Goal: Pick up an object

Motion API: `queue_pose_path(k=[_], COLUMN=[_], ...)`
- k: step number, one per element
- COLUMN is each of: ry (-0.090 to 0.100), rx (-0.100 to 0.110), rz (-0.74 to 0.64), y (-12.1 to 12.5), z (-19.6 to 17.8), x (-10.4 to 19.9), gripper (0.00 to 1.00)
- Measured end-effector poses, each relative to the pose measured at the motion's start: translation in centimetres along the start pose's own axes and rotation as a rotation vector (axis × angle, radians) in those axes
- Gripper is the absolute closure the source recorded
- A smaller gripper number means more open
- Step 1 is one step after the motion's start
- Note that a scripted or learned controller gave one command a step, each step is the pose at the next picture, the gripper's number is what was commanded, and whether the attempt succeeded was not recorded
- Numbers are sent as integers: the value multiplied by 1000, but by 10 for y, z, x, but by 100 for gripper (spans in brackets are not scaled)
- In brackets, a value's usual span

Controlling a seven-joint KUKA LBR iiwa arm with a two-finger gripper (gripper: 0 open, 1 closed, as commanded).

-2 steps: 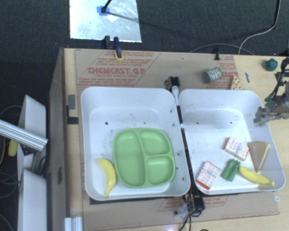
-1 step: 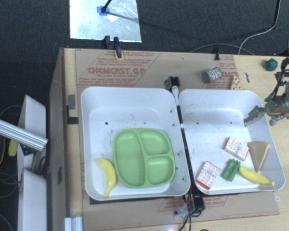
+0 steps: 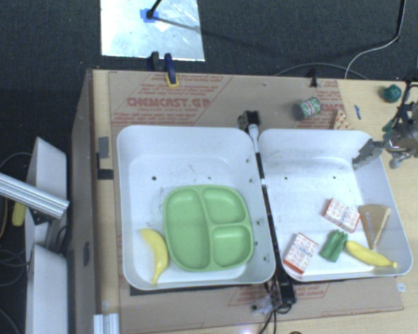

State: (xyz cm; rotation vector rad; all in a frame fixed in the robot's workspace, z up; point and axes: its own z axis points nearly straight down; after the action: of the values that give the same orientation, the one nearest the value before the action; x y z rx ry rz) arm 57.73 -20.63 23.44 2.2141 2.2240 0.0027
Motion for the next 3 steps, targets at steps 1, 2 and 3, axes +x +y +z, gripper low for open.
queue_pose_path(k=[1,2,3], ry=[0,2,0], rx=[0,6,2], rz=[0,3,3], y=[20,-57,-91], z=[-34,52,39], x=[0,0,0], gripper=[0,0,0])
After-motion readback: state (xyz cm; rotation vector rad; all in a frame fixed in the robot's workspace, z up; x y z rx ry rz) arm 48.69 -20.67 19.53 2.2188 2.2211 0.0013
